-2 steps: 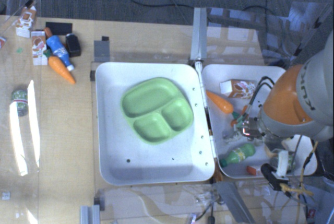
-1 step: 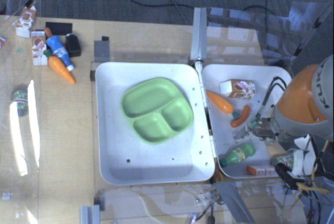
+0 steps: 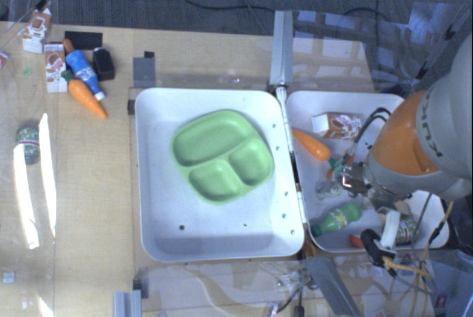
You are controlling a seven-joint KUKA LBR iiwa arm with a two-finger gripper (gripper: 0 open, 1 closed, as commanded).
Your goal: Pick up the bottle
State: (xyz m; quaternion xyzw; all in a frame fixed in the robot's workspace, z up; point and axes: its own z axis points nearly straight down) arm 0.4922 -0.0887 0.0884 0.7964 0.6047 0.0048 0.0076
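Note:
A green bottle lies on its side near the front-left corner of the right bin. My gripper hangs over the middle of that bin, a little above and behind the bottle, below the arm's orange band. Nothing shows in its grasp. An orange carrot lies just left of the gripper. A small brown and white carton rests behind it.
The left bin holds a green divided plate. A labelled container and a small red item lie at the right bin's front. On the bench at far left are a blue bottle, a carrot and small cartons.

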